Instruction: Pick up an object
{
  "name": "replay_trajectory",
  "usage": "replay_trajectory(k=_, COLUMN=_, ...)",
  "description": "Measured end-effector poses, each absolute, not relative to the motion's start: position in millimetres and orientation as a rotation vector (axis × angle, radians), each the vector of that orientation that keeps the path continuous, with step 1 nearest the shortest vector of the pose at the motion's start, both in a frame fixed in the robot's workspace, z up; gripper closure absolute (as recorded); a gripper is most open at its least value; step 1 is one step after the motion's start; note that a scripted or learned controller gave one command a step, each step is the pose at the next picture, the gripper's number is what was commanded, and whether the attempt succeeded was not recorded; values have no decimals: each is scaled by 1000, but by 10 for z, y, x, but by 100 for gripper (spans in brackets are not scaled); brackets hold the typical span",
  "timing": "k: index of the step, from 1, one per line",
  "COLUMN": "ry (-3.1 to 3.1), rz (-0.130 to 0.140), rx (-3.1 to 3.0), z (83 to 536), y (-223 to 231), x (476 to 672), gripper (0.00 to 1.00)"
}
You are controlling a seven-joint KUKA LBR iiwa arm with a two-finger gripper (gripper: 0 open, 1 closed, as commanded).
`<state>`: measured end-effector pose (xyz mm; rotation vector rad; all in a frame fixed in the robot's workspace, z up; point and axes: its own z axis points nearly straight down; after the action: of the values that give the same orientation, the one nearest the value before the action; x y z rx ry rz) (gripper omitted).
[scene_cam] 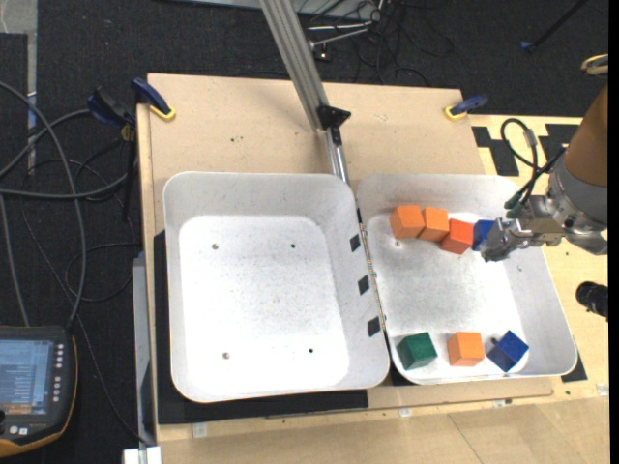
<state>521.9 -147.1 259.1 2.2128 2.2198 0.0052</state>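
Observation:
In the right bin (542, 298), a row of blocks lies near the far side: two orange blocks (408, 221) (435, 224), a red-orange block (458, 235) and a blue block (484, 231) partly hidden by the arm. My gripper (496, 244) is low at the right end of this row, right against the blue block. Along the bin's near edge sit a green block (418, 349), another orange block (466, 348) and a second blue block (507, 350).
The left bin (193, 201) sits beside the right one, the two meeting at a ridge with black clips (365, 283). A slanted metal pole (295, 46) reaches in from the top. Clamps (467, 106) hold the wooden board's far corners.

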Motion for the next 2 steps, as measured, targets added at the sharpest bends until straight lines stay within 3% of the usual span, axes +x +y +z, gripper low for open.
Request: replay_trajectory(k=2, ry=2229, rz=2, rx=2213, z=2587, y=-511, x=5592, gripper=100)
